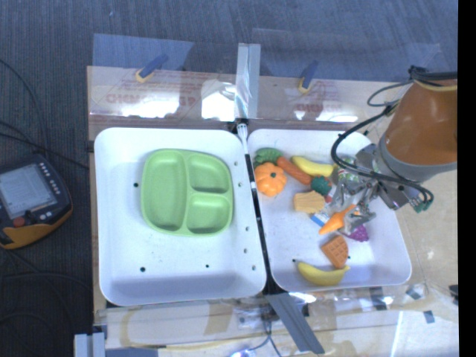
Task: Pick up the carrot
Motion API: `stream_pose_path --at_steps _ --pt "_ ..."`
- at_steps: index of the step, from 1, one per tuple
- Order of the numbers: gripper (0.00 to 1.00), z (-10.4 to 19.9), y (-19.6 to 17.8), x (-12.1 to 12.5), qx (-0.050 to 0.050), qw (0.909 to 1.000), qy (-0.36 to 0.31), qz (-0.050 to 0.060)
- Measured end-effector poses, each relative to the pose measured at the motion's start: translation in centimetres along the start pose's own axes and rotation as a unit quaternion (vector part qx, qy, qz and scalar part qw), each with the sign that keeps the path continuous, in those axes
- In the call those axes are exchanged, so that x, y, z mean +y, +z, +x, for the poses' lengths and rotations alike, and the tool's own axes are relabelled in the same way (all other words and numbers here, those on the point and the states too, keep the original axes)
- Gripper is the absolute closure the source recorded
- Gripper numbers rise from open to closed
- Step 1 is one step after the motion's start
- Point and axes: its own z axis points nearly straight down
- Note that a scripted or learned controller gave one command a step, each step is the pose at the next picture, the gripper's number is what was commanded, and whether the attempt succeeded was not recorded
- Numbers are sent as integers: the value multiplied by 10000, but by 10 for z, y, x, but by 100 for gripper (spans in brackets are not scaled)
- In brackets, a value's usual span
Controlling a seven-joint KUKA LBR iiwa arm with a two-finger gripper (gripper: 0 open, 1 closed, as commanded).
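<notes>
A small orange carrot (332, 224) lies slanted in the right bin (387, 262), and its upper end runs under my gripper (351, 205). The gripper hangs low over the bin's middle right, below the arm's orange band (424, 125). A second, longer carrot (294, 172) with a green leafy top (266, 156) lies at the bin's back left, apart from the gripper.
Around the gripper lie a purple grape bunch (359, 233), a waffle piece (335, 251), a tan cheese block (307, 201), a pumpkin (270, 181) and two bananas (312, 166) (322, 274). A green divided plate (187, 192) sits in the left bin (119, 266).
</notes>
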Motion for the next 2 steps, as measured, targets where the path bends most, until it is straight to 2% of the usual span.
stream_pose_path --at_steps 2 --pt "100 -3 -16 2 -17 10000 10 -9"
